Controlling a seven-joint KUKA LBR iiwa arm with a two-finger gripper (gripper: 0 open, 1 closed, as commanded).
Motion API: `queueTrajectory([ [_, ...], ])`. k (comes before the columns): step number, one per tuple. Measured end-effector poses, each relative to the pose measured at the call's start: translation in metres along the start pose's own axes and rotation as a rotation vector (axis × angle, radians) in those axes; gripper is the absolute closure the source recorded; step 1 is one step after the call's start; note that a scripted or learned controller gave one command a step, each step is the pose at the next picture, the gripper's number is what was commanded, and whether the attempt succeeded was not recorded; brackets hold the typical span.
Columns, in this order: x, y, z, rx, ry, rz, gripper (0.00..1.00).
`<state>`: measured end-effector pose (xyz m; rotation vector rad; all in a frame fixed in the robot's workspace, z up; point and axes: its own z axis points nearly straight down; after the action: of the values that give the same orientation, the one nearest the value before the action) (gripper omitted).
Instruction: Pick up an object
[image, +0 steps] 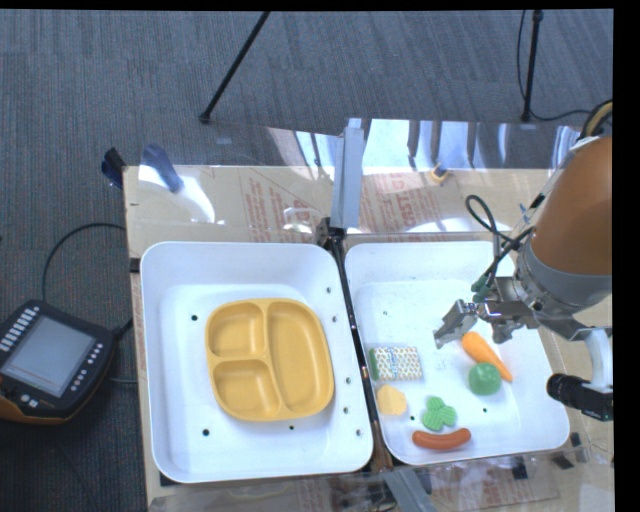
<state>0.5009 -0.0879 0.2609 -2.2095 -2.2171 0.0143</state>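
Grey carpet surrounds our table. We see the tool (470, 322) spread above the right bin (420, 265), pinching nothing (the carrot (487, 355) lies just beside it), so we judge the pick is not yet done.

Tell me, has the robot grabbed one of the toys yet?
Not yet. Done: the arm has reached into the right bin, and its gripper hangs just above the orange carrot. In hand: nothing sits between its fingers. Left: closing on a toy and lifting it. The carrot, green ball and red sausage all lie on the bin floor.
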Motion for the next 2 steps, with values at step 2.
queueTrajectory([
  [2,-0.099,0.054,0.163,0.006,0.005,0.143,0.0],
])
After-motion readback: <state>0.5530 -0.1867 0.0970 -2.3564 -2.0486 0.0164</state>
